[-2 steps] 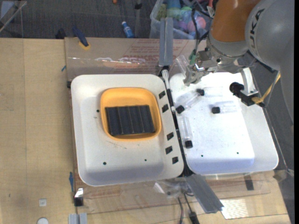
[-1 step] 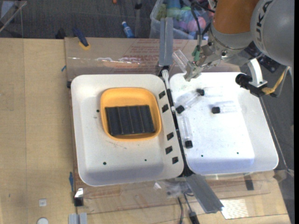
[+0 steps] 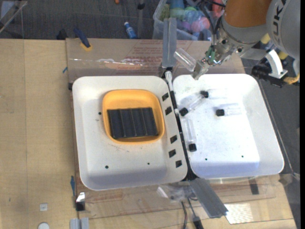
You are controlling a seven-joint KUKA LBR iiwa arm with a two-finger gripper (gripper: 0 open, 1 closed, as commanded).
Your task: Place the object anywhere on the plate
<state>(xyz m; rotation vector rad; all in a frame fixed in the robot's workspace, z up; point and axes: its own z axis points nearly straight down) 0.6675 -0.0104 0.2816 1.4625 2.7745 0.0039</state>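
Observation:
An orange plate (image 3: 110, 100) sits in the left bin (image 3: 90, 161). A flat black ribbed object (image 3: 132, 122) lies on it and covers most of its floor. My gripper (image 3: 199, 72) hangs over the back left corner of the right bin (image 3: 248, 147), well to the right of the plate and apart from the ribbed object. A clear, blurred piece (image 3: 184, 58) juts up and left from the gripper's tip; whether it is held or part of the tool is unclear.
In the right bin lie a clear tube with a black cap (image 3: 194, 100), a small black-and-clear piece (image 3: 225, 111) and another clear tube (image 3: 188, 133) along the divider. Black clips (image 3: 173, 139) line the divider. A box of colourful clutter (image 3: 193, 8) stands behind.

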